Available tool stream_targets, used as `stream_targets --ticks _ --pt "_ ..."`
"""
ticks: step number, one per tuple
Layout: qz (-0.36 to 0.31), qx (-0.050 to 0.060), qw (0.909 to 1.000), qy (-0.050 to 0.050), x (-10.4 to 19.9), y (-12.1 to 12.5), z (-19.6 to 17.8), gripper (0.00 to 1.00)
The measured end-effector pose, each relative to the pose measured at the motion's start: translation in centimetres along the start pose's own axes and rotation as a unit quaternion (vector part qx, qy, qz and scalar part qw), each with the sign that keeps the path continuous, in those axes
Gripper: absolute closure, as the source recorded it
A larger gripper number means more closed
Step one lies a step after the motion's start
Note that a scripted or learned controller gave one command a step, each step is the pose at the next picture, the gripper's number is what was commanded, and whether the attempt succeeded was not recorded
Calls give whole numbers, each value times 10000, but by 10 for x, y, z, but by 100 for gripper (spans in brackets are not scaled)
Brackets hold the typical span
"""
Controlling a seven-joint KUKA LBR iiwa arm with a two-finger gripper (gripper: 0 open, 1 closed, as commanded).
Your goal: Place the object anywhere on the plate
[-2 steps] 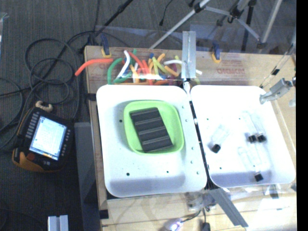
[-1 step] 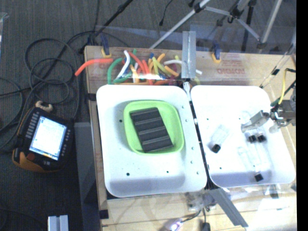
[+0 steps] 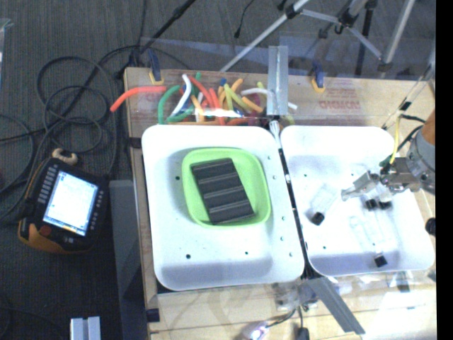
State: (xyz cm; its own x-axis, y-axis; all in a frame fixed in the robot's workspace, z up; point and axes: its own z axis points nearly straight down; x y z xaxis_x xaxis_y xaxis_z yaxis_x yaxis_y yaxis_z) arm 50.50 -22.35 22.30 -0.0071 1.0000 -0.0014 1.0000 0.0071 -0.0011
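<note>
Dark block already on the plate, claw off to the right.

Nearest you, the two white bins sit side by side on the worktop. In the left bin the green plate carries the dark ribbed block, long axis running up-left to down-right. Your claw hovers over the right bin, at frame right, well apart from the block; how wide it stands you cannot tell. Farther back lie coloured cables.

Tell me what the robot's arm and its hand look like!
The arm comes in from the right, grey with an orange band near its top. Thin yellow and green wires run beside it. Its hand is a small metal gripper, silvery grey with dark, black-looking bits at its lower end.
</note>
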Motion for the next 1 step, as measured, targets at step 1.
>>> stream_targets --ticks 1 --pt "189 -11 9998 -4 0 -7 -43 0"
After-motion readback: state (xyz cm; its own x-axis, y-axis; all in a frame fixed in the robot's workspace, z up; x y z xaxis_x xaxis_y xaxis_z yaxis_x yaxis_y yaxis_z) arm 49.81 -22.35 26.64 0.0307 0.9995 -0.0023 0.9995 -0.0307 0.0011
